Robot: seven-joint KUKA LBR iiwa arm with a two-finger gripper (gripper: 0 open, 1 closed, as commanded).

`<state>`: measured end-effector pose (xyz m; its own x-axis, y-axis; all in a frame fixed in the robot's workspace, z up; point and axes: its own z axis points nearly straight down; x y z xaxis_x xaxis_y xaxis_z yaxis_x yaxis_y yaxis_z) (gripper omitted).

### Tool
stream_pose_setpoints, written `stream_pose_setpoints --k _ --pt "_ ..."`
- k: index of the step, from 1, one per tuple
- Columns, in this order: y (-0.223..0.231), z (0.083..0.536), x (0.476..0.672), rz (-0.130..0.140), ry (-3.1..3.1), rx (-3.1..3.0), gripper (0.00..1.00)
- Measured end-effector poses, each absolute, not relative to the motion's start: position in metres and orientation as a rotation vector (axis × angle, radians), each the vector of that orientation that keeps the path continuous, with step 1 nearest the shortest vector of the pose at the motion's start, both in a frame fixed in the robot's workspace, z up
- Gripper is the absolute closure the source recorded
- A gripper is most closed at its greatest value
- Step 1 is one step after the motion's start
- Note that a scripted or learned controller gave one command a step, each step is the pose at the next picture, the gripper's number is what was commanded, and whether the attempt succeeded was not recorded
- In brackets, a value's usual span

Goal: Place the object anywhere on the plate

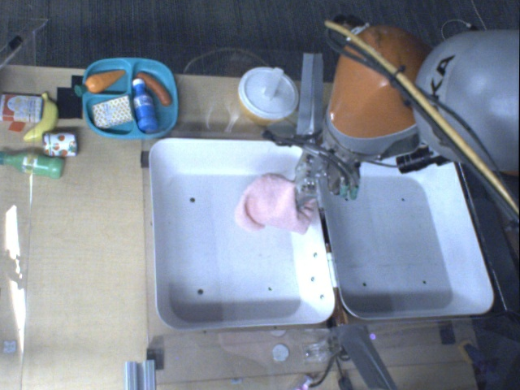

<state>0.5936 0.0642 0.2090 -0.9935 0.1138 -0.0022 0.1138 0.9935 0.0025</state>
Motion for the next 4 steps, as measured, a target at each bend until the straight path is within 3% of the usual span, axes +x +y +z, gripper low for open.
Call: stream_pose_setpoints --k 3,4 --pt "0.197 0.226 0.523 0.004 3.139 -0.006 1.0" --pt "0.196 0.226 0.523 0.004 3.139 -0.006 0.0"
